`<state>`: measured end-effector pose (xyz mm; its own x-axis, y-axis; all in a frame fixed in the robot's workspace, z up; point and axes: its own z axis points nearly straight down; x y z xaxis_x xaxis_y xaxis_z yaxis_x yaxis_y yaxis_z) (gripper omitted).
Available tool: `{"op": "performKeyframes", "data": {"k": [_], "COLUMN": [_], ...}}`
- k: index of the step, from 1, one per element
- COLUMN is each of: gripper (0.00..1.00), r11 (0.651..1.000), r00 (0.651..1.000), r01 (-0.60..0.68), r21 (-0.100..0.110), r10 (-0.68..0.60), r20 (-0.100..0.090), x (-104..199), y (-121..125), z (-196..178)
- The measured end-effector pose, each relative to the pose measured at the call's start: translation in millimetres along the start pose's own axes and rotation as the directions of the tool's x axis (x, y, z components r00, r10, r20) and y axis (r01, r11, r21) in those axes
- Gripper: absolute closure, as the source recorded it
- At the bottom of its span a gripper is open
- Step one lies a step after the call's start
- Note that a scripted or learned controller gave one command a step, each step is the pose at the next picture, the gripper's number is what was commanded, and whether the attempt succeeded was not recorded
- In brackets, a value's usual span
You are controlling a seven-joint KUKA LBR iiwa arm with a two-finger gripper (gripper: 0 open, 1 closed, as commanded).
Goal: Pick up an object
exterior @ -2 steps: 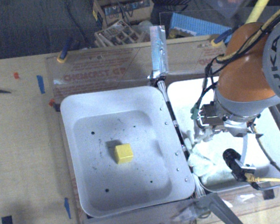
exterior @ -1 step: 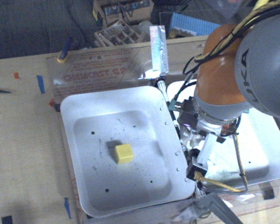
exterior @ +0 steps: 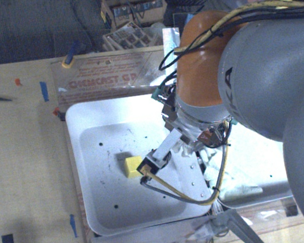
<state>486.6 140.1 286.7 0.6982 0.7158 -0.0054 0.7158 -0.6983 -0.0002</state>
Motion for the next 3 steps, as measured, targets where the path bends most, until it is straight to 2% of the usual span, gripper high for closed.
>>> {"op": "performKeyframes", "data": {"k": [1, 3], "gripper": [1.00, 1.00], "r11": [0.994, 0.993], "r00": [0.994, 0.993], "r01": [0.108, 0.119], "r21": [-0.001, -0.001], "r10": [-0.108, -0.119], "r20": [0.000, 0.012], "x": [-5.9, 0.2], "y": [6.4, 4.6], "z": [-69.4, -84.0]}}
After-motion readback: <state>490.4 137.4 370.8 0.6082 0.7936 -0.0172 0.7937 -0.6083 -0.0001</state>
